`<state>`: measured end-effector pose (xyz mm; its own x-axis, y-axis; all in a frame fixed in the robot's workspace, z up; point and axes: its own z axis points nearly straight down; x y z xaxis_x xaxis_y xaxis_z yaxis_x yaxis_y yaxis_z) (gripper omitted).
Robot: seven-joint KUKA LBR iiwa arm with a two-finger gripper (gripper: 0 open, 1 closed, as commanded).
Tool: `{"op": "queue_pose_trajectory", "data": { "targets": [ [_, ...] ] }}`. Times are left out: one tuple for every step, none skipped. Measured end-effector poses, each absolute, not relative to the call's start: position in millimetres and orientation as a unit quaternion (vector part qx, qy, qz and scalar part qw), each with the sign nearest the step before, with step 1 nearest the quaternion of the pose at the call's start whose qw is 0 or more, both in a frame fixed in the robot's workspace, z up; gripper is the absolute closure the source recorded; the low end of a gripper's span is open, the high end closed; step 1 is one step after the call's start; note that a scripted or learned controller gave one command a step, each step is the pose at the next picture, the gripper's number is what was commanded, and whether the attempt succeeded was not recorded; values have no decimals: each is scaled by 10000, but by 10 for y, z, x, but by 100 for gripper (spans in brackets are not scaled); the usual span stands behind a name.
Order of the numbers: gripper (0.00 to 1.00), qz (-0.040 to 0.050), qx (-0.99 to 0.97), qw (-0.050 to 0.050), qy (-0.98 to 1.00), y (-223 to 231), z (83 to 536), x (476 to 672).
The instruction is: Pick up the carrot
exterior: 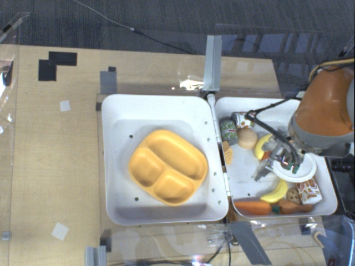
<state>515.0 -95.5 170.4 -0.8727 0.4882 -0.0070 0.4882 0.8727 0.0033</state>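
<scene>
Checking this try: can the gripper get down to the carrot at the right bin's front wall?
Probably yes: the carrot lies uncovered from above, but the bin wall and banana crowd it; gripper hovers nearby.

The wooden bench (55, 165) carries two shallow white bins side by side, their inner rims touching. The left bin (119, 148) sits near the bench centre; the right bin (241, 173) lies beside it. Black tape patches (55, 64) mark the far left corner. Two small pale squares (65, 106) lie on the bare left surface, well apart.
</scene>
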Motion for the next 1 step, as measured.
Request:
{"op": "queue_pose_trajectory", "data": {
  "targets": [
    [0,6,2297,22,9733,-881,1250,4972]
  ]
}}
